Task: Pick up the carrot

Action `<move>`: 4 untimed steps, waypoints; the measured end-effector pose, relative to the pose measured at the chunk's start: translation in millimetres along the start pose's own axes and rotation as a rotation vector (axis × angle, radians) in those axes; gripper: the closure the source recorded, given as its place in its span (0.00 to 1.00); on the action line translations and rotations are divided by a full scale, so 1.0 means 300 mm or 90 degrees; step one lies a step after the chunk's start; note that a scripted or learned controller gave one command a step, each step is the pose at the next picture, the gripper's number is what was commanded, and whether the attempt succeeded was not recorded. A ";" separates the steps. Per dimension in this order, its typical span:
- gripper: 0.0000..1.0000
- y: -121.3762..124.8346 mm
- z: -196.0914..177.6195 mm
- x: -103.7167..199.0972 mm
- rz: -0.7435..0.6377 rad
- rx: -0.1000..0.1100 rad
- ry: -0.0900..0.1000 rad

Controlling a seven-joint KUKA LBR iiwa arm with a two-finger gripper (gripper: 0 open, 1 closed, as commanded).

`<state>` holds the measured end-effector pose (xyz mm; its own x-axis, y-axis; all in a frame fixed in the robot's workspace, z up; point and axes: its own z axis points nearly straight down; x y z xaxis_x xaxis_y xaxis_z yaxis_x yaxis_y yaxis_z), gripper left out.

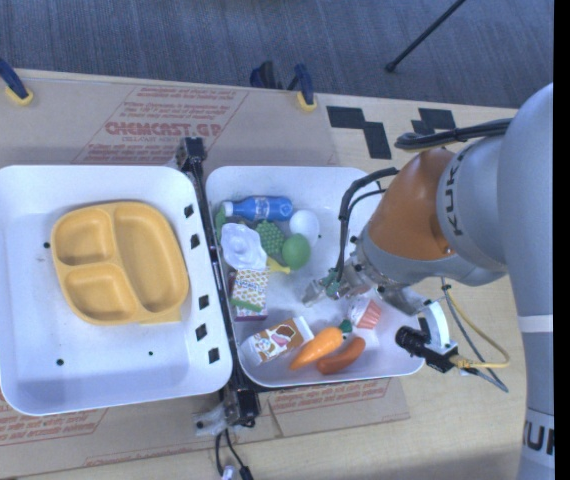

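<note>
Our claw hangs over the right bin; the carrot is not yet picked up.

We see the carrot lying flat by the near edge of the right bin, touching a reddish sausage on one side and just beside a small carton on the other. Our claw sits above the bin's middle, near the carrot but apart from it, and we cannot tell how it is set; nothing shows in its grip. The left bin holds a yellow divided plate. We judge the whole pick remains: come down over the carrot, close on it, lift it clear of its neighbours.
</note>
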<state>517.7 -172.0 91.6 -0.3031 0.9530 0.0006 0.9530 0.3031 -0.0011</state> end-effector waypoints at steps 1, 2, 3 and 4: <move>0.00 0.000 0.000 0.000 0.000 0.000 0.000; 0.00 -0.138 0.000 0.021 -0.262 0.000 0.001; 0.00 -0.103 -0.104 0.127 -0.357 -0.001 -0.001; 0.00 -0.085 0.001 0.194 -0.477 0.001 0.002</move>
<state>475.8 -124.2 91.3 -0.8713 0.4907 0.0047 0.4907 0.8713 -0.0011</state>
